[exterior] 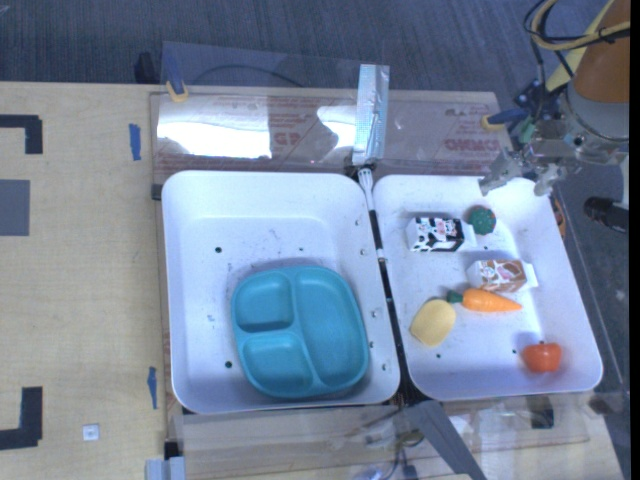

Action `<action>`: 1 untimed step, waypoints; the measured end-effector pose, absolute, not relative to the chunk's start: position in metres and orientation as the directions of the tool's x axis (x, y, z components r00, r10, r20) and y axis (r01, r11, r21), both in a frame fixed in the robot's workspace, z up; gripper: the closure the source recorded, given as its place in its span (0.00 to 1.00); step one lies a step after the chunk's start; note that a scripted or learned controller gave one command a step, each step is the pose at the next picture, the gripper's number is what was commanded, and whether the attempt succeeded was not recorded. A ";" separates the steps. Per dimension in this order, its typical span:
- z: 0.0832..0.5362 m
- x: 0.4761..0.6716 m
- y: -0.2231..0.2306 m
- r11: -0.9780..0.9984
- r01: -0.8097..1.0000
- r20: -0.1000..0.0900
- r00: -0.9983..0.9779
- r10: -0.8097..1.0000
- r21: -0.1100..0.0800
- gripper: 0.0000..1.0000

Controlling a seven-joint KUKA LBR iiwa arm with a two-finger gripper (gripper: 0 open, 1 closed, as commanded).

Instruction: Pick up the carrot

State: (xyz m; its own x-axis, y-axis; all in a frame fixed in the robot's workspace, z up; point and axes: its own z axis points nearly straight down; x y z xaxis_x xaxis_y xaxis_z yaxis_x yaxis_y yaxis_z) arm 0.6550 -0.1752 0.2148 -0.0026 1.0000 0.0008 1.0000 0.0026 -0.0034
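The left bin [200, 208] holds a teal divided tray [298, 333], and the right bin [575, 298] holds the carrot [488, 302], lying flat near the bin's middle between a yellow piece [433, 322] and a small wrapped packet [500, 274], with a tomato [542, 357] further right. At the far right the gripper [522, 175] hovers over the bin's back corner, well apart from the carrot, holding nothing; how far it is open cannot be told. Judged from this, approach, descent, grasp and lift all remain.
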 end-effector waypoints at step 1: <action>0.168 0.588 -0.180 0.248 0.969 0.003 -0.248 0.969 -0.005 0.00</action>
